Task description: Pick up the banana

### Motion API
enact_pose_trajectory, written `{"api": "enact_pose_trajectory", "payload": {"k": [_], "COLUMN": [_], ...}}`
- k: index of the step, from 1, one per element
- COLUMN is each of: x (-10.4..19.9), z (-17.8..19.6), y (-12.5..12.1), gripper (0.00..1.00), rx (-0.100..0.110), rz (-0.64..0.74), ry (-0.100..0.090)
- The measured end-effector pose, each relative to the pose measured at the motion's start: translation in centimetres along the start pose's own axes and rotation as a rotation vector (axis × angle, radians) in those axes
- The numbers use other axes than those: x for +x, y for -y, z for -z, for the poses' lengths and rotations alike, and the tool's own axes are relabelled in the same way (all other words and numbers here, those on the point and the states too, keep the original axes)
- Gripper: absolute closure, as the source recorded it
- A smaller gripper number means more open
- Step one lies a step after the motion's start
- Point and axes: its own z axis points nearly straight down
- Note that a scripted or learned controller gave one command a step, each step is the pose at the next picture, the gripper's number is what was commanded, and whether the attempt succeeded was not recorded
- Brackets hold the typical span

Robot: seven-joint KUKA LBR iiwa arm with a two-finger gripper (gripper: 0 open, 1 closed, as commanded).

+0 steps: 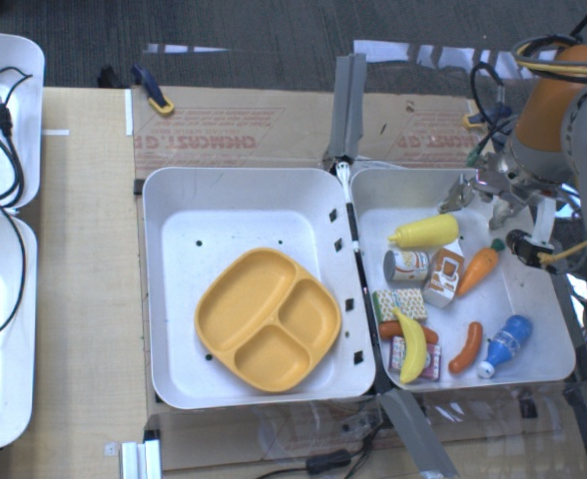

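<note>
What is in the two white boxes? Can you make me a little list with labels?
left bin: white bin with a yellow divided plate
right bin: white bin with play food
banana: banana near the front, lying on a small packet
near the banana: sausage, blue bottle, can, small carton
farther back: mustard bottle, carrot
gripper: gripper over the back of the right bin, away from the banana
</note>
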Motion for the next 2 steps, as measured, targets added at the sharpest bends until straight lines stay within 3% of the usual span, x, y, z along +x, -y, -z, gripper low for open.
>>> {"api": "enact_pose_trajectory", "payload": {"k": [1,2], "x": [3.8,10.1], "z": [-0.2,-0.2], "y": [1.3,3.1], "gripper": [0.00,0.00], "rx": [-0.002,-0.001], "rz": [0.047,0.340], "ry": [0.010,0.010]}}
